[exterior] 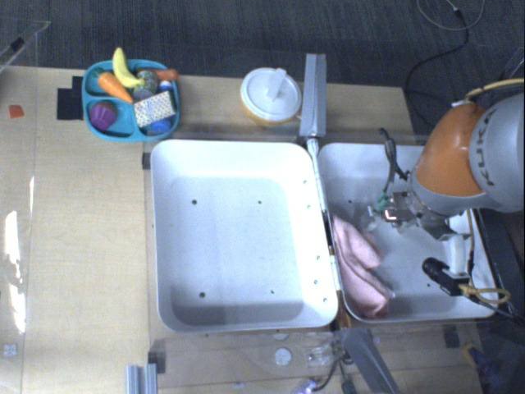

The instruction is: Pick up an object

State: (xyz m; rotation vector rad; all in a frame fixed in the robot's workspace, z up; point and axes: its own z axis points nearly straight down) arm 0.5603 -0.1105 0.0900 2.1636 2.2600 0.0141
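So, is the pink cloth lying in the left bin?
No, the pink cloth lies in the right bin, against its left wall, beside the left bin.

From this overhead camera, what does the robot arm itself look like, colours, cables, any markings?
The arm is a rounded grey body with a glossy orange band above the wrist. Dark lettering runs along the grey shell at the frame's right edge, cut off there. Thin dark cables loop around the metallic wrist hardware. The gripper's details are too small to tell.
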